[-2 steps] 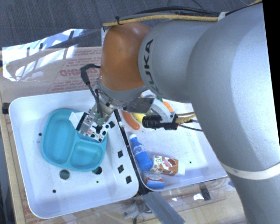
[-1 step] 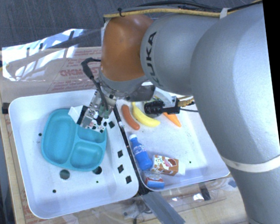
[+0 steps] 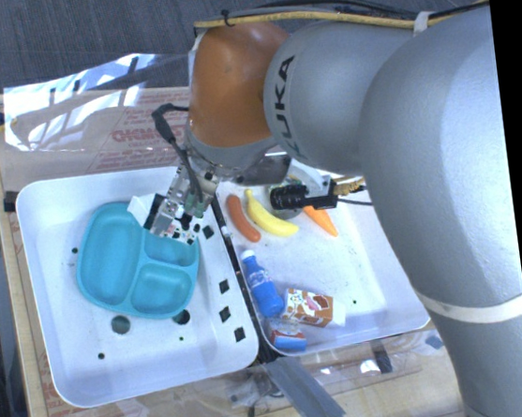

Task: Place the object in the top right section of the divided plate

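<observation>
Gripper sits over blue divided plate at its 1 o'clock corner in left bin, finger state can't tell, hold unclear.

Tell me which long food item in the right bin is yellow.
The banana, lying between the reddish sausage and the orange carrot.
</observation>
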